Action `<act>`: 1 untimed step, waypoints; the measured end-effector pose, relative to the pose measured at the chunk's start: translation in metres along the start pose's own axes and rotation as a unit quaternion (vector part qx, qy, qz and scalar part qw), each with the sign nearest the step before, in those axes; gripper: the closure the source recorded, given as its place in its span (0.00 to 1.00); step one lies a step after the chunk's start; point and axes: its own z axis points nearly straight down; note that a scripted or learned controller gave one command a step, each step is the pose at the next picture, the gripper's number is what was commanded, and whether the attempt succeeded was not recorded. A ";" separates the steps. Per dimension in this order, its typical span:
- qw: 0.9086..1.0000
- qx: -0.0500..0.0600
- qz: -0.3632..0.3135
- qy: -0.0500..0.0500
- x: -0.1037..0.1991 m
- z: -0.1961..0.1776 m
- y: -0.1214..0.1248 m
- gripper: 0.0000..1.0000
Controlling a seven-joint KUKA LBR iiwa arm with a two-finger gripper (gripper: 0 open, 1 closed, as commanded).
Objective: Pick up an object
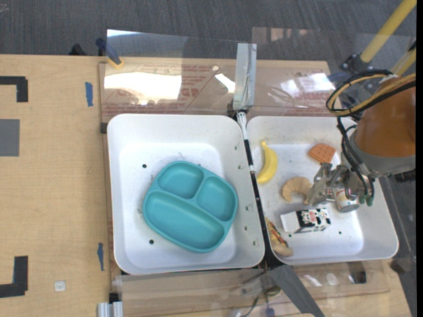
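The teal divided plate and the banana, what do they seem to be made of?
The teal divided plate looks like moulded plastic: one even colour, rounded compartment walls, a soft satin sheen. The banana is probably a plastic toy, since its yellow is uniform and smooth, though real fruit cannot be ruled out from this view.

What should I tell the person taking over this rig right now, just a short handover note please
Gripper: low in the right bin, between the tan pastry piece and the black-and-white carton; nothing visibly between its fingers.
Also in the right bin: banana, orange waffle, a small item at the front left corner.
Left bin: teal divided plate.
Done: nothing picked yet.
Left: grasp one object and lift it.
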 end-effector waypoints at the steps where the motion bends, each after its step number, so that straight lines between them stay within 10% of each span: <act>1: 0.997 0.002 0.071 -0.010 -0.037 -0.136 -0.079 1.00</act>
